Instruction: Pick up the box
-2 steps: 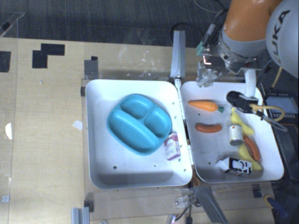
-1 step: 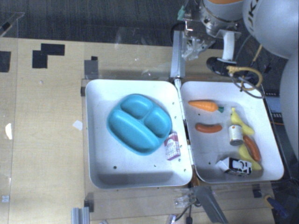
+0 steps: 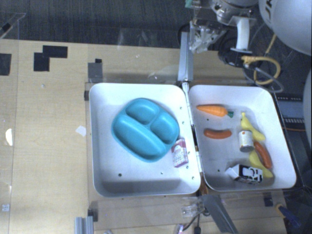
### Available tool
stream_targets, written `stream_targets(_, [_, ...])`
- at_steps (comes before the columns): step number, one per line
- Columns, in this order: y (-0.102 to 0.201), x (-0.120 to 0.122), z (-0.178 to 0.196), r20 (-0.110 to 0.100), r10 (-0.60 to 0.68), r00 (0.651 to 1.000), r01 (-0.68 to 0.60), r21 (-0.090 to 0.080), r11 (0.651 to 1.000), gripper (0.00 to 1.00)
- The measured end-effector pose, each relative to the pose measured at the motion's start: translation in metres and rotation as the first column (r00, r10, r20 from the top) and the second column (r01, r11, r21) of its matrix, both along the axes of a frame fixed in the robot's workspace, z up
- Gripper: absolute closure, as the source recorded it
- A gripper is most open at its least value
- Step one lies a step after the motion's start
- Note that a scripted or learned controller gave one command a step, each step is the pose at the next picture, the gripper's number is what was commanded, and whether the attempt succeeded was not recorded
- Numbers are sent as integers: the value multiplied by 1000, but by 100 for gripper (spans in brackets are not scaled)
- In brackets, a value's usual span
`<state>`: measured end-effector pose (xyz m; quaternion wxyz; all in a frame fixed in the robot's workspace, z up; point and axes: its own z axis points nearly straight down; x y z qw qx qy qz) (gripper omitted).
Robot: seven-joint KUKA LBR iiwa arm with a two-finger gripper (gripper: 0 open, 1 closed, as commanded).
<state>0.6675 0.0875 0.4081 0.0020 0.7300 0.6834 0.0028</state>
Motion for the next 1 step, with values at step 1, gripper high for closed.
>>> stream_targets(1, [-13,1,5,-2,-73,997,73,0,997,100])
